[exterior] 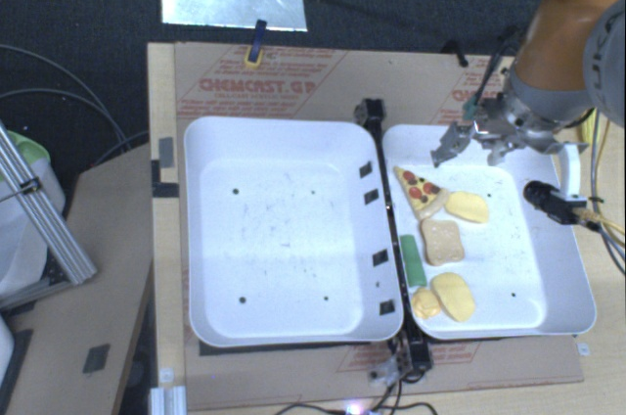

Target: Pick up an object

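The grey arm with its orange band is reaching in from the right, and its two-finger gripper [469, 147] is hovering over the upper part of the right shallow white bin [558, 305], above the bin floor with nothing between its fingers. The jaws are looking spread, one dark finger [448, 149] pointing down-left toward the toys and the other sitting off to its right.

The candidates for picking are lying in a loose cluster along the left side of that bin: a flat pizza-slice toy with red pepperoni spots [421, 189] is sitting nearest the gripper, a pale yellow rounded piece [469, 207] is just beside it, a tan bread-slice toy [442, 241] is below them, a thin green stick [413, 259] is hugging the divider wall, and two yellow rounded pieces [445, 298] are resting near the bottom. The left shallow white bin [284, 237] is holding none of these.

The risk here is crowding: the pizza slice and the yellow piece are nearly touching, so a descent between them is likely to nudge one aside or catch both. The slice is also lying flat and thin, so the fingers may be closing over its top and sliding off
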{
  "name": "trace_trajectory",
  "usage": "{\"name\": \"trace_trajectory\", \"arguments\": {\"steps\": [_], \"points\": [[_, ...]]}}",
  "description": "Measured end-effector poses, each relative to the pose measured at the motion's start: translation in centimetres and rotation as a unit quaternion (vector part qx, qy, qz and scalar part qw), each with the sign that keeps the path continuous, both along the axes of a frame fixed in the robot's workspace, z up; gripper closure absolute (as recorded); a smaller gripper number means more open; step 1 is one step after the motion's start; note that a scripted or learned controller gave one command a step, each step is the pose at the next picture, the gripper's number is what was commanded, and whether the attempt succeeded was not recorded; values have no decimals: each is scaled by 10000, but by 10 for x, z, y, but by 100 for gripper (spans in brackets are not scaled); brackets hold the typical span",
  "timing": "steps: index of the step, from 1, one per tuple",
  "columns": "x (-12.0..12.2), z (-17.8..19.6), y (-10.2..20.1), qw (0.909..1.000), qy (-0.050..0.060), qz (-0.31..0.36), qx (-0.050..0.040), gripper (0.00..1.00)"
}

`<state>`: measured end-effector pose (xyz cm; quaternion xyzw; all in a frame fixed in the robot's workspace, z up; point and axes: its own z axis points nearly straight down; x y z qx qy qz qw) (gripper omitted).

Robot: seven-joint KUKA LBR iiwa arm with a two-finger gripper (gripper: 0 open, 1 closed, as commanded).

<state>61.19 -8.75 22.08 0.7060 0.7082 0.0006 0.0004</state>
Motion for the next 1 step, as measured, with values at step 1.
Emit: {"name": "trace_trajectory", "arguments": {"steps": [1], "points": [[-41, 5, 88, 10000, 11, 43, 17, 0]]}}
